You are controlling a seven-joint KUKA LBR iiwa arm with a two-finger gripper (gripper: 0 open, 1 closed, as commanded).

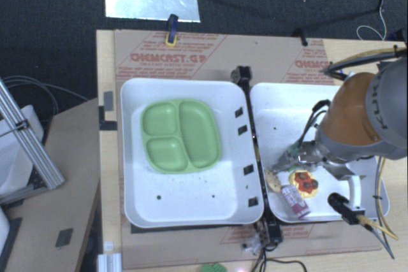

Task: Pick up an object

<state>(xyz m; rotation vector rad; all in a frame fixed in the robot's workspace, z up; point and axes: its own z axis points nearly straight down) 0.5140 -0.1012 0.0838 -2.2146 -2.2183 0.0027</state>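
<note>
Grey arm (370,118) with orange band at 3 o'clock, gripper (288,162) low in right bin (280,105), pincer state impossible to tell. Small tube (293,199) and red-yellow piece (305,183) just below it at 5 o'clock. Green tray (180,136) in left bin (185,210); cardboard-topped bench (191,54), dark carpet (51,9) beyond.

Pale green divided plate (180,136) in the white left bin (134,200), yellow toy with red blotches (305,182) and a pink-and-clear tube (294,199) near the white right bin's (280,105) front edge, grey arm (389,111) with orange band (349,113), tan bench (210,54) with red lettering.
</note>
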